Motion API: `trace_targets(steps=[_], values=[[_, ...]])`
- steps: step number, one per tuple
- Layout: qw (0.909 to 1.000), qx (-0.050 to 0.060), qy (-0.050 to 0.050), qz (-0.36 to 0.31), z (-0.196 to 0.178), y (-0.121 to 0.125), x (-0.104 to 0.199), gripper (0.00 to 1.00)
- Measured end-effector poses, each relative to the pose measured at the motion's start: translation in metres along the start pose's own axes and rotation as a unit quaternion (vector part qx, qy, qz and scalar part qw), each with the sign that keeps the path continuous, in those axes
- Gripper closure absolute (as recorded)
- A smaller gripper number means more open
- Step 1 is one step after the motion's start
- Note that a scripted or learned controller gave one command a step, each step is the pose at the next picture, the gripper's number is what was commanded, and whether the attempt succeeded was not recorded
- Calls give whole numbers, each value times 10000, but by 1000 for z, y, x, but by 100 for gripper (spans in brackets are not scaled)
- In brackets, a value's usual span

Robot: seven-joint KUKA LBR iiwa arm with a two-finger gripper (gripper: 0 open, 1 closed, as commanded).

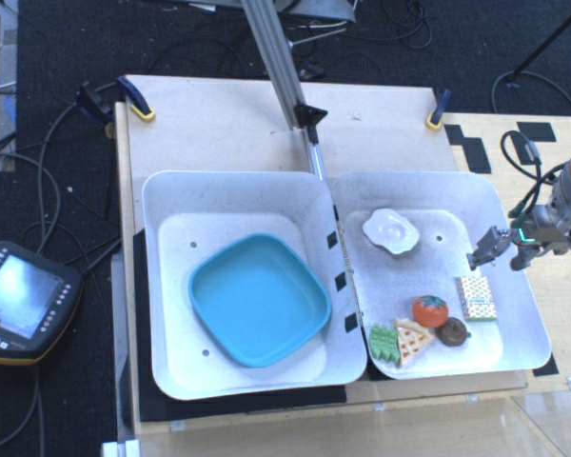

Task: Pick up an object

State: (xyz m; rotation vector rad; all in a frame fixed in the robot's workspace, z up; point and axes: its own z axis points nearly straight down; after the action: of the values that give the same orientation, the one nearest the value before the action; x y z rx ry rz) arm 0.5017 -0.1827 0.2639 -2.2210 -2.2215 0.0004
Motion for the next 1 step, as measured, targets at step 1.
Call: trace_targets(steps=[1], values=[[10000, 0, 0, 0, 0, 0, 0, 0]])
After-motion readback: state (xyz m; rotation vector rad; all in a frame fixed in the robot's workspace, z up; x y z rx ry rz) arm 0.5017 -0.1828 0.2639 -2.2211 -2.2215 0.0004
